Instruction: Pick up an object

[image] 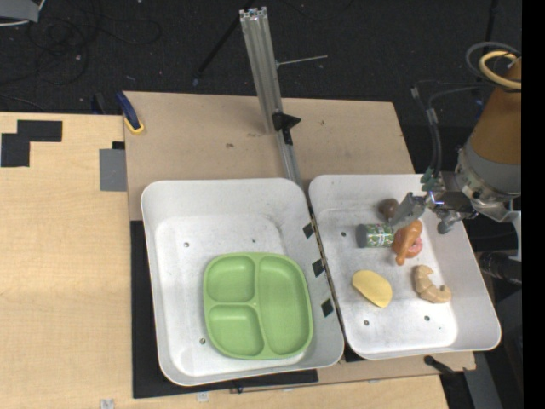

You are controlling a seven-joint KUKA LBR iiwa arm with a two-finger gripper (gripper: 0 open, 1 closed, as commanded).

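From my seat the biggest thing I see is the bench (255, 135), a tan board with a lighter wooden top to its left. On it sit two white bins side by side, touching along their inner edges. The left bin (170, 228) holds a green plate (257, 306) with three compartments, lying flat in the bin's near half, nothing on it. The right bin (460, 331) holds the small things. An aluminium post (262, 66) rises from the bench behind the seam between the bins.

The arm (498, 126) comes in from the right, its orange band above the wrist, and hangs over the right bin's far right corner. The gripper (428, 209) sits low over the bin, just beside the cluster of objects; its two fingers look spread apart, with nothing between them that I can make out.

In the right bin, going down in size: a yellow piece (372, 287) lies near the middle, apart from the rest. A tan curved piece (431, 285) lies to its right, near the bin's right side. An orange-and-pink toy (407, 239) lies just below the gripper, touching a green can (373, 235) on its side to the left. A small brown lump (388, 207) sits just behind the can, near the left fingertip.
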